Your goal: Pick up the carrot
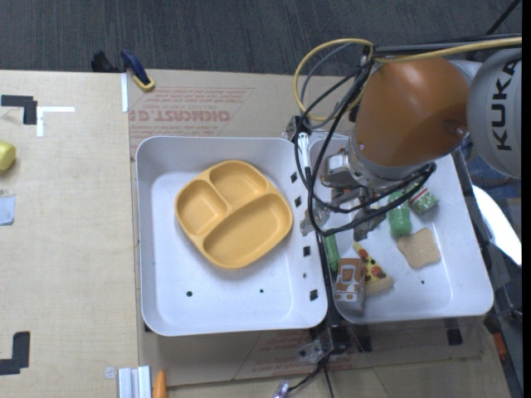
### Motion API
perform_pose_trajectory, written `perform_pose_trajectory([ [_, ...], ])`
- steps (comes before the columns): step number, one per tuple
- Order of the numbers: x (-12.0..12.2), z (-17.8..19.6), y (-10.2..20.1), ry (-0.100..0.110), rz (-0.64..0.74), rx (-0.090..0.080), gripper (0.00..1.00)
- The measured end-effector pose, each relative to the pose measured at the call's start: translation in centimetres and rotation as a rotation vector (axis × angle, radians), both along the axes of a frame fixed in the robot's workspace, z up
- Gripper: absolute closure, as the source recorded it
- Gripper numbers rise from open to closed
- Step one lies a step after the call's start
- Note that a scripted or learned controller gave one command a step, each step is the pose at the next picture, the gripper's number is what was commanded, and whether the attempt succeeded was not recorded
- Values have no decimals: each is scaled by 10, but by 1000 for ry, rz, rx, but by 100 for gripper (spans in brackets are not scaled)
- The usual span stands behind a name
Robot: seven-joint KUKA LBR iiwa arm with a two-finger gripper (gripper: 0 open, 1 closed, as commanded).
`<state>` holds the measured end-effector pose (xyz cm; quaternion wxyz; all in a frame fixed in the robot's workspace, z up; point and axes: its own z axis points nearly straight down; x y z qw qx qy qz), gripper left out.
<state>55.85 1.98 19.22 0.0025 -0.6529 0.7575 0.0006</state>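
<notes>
My arm's orange band (411, 110) and wrist hang low over the left half of the right bin (465, 297). The gripper (347, 207) sits beneath the wrist, wrapped in black cables, just above the bin floor near the divider. Right below it lie a long green piece (331, 251), a pizza slice (373, 270) and a small carton (348, 282). The wrist hides whatever lies directly under it.
A green chunk (401, 220), a small red-and-green box (424, 201) and a toast slice (418, 248) lie to the right of the gripper. The left bin (166, 305) holds a yellow divided plate (234, 214). A small orange piece (159, 380) pokes out at the bench's front edge.
</notes>
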Motion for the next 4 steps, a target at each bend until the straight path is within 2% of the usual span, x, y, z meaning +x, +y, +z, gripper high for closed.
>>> perform_pose_trajectory([
  [1,-11,53,-10,-5,405,0,0],
  [2,-64,-1,57,1,749,0,0],
  [3,-80,-101,133,0,557,-2,0],
  [4,-79,-91,134,-3,556,1,100],
])
